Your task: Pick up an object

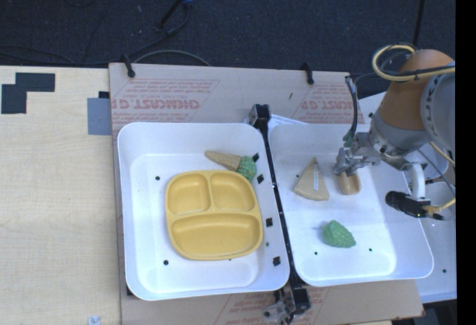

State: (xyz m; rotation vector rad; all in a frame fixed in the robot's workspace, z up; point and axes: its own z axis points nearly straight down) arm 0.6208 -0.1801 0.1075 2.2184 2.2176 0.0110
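My gripper is low over the upper middle of the right bin, with the arm coming in from the right. A small tan piece lies directly below the gripper and touches or nearly touches it; I cannot tell whether it is held. To its left, a tan wedge lies flat. A lumpy green object rests nearer the front of the same bin.
The left bin holds a yellow divided tray and, behind it, a tan cone with a green tip. A black divider strip runs between the bins. Bare white floor lies at the right bin's front right.
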